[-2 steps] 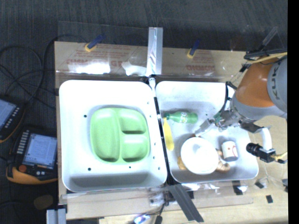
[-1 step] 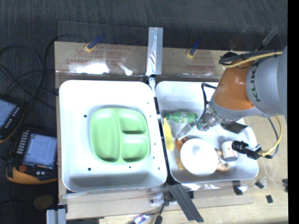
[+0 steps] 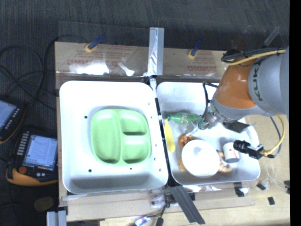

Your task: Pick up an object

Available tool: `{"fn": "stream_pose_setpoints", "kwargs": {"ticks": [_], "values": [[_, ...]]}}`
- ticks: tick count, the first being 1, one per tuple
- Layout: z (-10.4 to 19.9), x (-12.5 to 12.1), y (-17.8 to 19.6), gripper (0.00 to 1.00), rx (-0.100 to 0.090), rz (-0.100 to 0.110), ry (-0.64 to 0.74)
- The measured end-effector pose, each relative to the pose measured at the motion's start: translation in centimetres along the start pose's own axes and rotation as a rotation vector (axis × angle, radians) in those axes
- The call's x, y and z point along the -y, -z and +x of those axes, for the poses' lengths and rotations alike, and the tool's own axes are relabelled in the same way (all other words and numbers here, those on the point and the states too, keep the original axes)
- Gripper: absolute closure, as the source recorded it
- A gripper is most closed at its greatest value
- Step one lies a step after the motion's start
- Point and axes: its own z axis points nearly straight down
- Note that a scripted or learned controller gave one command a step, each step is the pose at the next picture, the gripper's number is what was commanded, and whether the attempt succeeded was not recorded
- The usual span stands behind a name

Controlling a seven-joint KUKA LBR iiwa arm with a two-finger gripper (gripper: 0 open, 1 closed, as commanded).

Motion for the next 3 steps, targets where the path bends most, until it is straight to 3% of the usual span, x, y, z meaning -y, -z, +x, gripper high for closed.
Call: {"fn": "stream_pose_setpoints", "kwargs": {"ticks": [1,2,3], "values": [[8.3,-1.8,10.1,1.0,-0.004,0.021,-0.119],[8.3,-1.8,10.1,0.0,-0.005,0.021,-0.119],[9.1,4.2,15.0,0.0,-0.006,0.021,0.054]]}}
